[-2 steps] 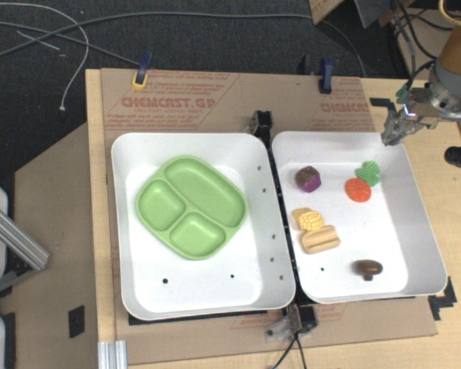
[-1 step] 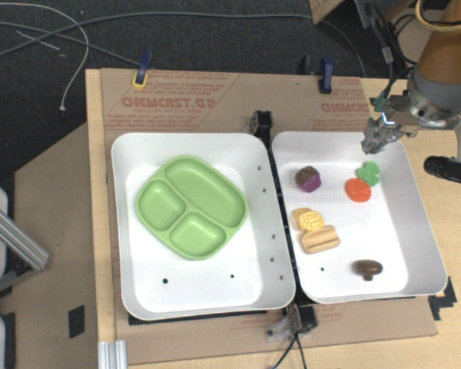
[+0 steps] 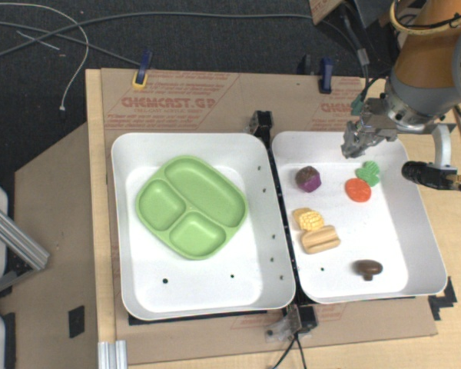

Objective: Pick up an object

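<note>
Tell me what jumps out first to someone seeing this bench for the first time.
The big green divided plate in the left bin grabs the eye first, lying alone on the white. Next come the small toy foods scattered in the right bin: a purple one, an orange-red one with a green top, a yellow and tan pair and a brown one. The gripper hangs over that bin's far edge.

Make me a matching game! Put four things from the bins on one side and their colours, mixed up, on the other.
Things:
1. divided plate
2. round toy by the right bin's left wall
3. toy carrot
4. mushroom toy

Colours:
A. brown
B. orange with a green top
C. light green
D. purple

Pairs: 1-C, 2-D, 3-B, 4-A
</note>
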You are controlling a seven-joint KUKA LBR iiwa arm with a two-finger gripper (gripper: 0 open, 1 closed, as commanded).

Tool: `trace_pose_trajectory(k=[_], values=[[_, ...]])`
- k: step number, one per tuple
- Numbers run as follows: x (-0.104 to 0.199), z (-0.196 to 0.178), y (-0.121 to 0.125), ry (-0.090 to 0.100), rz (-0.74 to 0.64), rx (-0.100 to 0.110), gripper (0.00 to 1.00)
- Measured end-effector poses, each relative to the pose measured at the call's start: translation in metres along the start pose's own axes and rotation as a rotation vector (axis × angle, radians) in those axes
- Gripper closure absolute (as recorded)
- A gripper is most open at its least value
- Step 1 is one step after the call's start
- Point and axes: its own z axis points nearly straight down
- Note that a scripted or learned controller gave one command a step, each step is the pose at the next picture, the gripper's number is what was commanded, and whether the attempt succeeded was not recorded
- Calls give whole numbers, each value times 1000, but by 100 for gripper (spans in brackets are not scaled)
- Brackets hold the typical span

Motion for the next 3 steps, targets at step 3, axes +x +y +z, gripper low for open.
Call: trace_pose_trajectory(k=[3], values=[[135, 5, -46, -2, 1, 3, 100]])
